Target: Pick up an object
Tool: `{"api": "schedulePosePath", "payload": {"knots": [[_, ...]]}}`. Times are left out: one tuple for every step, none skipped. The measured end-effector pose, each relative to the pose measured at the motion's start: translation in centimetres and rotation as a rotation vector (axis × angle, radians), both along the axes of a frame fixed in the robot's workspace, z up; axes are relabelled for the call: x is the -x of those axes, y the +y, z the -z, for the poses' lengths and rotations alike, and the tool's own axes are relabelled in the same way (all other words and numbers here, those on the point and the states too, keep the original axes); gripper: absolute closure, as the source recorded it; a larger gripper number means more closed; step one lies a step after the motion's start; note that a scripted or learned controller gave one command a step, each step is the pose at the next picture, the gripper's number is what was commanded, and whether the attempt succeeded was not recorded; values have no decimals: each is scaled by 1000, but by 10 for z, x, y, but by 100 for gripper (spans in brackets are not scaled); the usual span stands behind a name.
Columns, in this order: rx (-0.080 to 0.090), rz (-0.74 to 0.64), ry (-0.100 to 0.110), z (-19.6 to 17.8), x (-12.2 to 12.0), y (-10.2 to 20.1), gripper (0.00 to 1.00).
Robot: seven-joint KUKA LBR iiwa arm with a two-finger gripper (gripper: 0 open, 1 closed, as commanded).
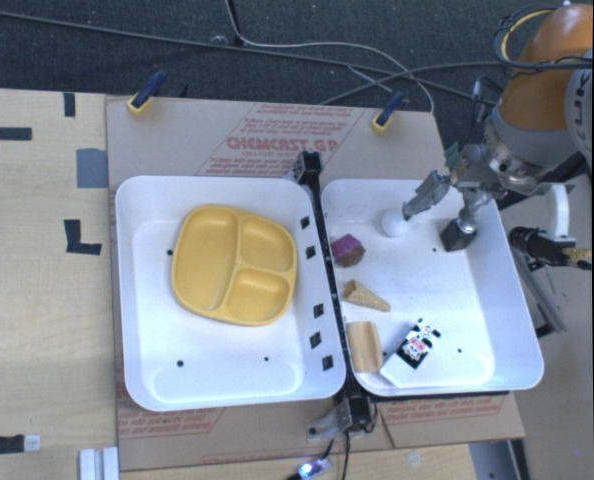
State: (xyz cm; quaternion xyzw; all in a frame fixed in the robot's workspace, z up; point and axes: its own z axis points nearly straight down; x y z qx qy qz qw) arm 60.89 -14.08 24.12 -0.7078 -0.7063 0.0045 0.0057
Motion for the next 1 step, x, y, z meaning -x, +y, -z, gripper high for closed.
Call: {"api": "schedulePosePath", "payload": {"knots": [[2,-4,-13,-8,-2,0,0]]}}
